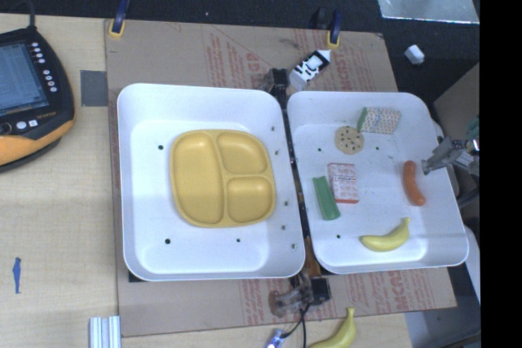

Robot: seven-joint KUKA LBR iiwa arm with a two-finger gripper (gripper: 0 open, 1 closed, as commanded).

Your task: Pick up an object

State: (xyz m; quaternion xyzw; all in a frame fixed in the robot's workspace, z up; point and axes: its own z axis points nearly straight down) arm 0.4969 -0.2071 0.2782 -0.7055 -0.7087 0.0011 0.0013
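The right bin (440, 257) holds several small items. These are an orange-red sausage (414, 182), a yellow banana (387, 237), a green stick (326, 197), a red-and-white packet (343, 181), a round cookie (349, 140) and a speckled cracker packet (380, 120). My gripper (436, 160) reaches in at the bin's right rim, just up and right of the sausage. Nothing is visibly in its grip.
In the left bin (147, 257) lies a yellow divided plate (222, 177). A teach pendant (24, 94) sits at far left on the bench. A second banana (338, 332) lies outside the bins at the bottom edge. A black-and-white object (310, 67) rests behind the bins.
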